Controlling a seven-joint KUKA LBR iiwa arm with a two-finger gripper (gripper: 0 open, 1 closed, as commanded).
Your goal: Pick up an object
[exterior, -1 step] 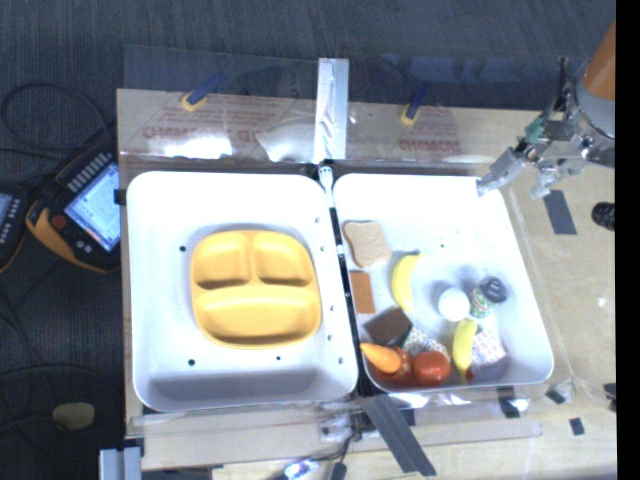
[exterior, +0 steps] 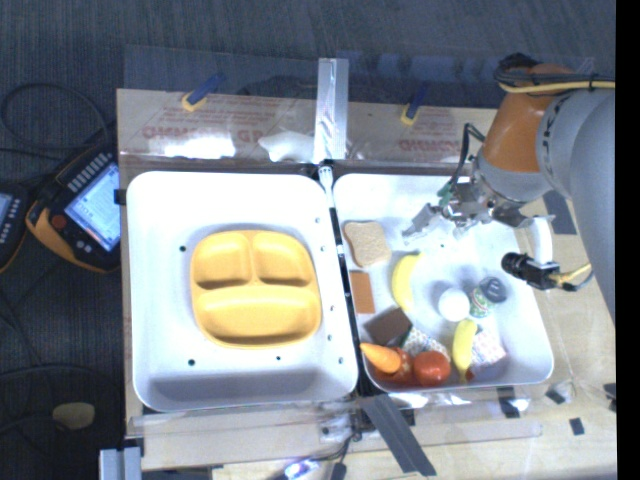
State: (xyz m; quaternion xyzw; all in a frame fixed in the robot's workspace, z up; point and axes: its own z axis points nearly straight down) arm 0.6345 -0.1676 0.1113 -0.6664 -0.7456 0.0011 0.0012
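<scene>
**Q:** Over the bench, what lies where?

**A:** Two shallow white bins sit side by side. The left bin [exterior: 150,268] holds a yellow compartment tray [exterior: 256,286]. The right bin [exterior: 540,338] holds a scatter of toy food: a slice of bread [exterior: 367,242] near its upper left, a banana [exterior: 403,280] just below and right of it, a white ball [exterior: 454,305], a brown block [exterior: 386,325], a carrot [exterior: 380,357] and a tomato [exterior: 431,368] along the near wall, and a second, smaller banana [exterior: 463,344] beside them.

**Q:** Where is the arm?

**A:** It reaches in from the right. The gripper [exterior: 458,208] hangs above the upper part of the right bin, up and right of the larger banana and apart from it. Whether its jaws are spread or pressed together, I cannot tell; nothing is visibly between them.

**Q:** Which object looks easiest to take?

**A:** Probably the larger banana. It lies alone on bare bin floor, touching nothing. It is likely light, stiff plastic with a smooth, somewhat slippery skin. I would close across its narrow width at the middle, where the curve is fullest, not at a tapering end.

**Q:** Any risk?

**A:** The rounded surface may squirt out sideways under an off-centre pinch.
</scene>
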